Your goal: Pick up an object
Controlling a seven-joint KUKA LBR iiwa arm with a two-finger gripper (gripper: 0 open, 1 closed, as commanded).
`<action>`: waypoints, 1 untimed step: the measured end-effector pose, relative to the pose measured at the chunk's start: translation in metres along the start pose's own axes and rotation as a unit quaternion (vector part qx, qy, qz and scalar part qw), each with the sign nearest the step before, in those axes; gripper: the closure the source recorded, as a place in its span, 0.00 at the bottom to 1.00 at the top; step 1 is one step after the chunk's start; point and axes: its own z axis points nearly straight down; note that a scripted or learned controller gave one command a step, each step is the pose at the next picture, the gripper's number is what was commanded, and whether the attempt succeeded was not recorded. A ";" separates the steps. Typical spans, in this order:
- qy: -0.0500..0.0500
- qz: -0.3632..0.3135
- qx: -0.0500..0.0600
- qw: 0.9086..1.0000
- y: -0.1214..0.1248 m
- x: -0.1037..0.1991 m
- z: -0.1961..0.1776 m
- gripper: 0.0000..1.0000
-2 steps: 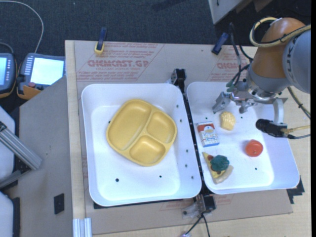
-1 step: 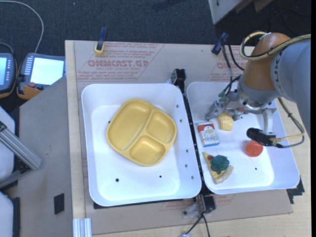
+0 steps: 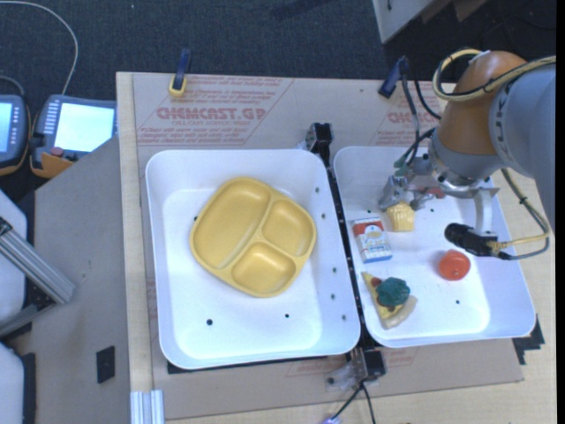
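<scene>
Gripper (image 3: 408, 197): upper right of frame, low inside the right bin (image 3: 503, 312), fingers pointing down; whether they are spread or pressed together cannot be told, and nothing is seen between them.

Nearest candidate: small pale yellow block (image 3: 401, 217), just below and touching or nearly touching the fingertips.

Other contents, right bin: red-and-white carton (image 3: 372, 240), lower left of the block; red tomato-like ball (image 3: 454, 265), right of centre; green-topped wedge piece (image 3: 392, 296), lower part.

Left bin (image 3: 168, 325): yellow divided plate (image 3: 254, 235), centre.

Handling note (judgement): centre the fingers over the block, straddle its short sides, descend squarely, close firmly before lifting; keep clear of the carton alongside.

Obscured: the fingertips merge with wrist hardware and cables; the block's contact with them is unclear; a dark fitting (image 3: 468, 237) right of the gripper is hard to identify.
</scene>
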 end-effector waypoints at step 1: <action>0.000 -0.001 -0.002 1.000 0.006 -0.001 -0.064 1.00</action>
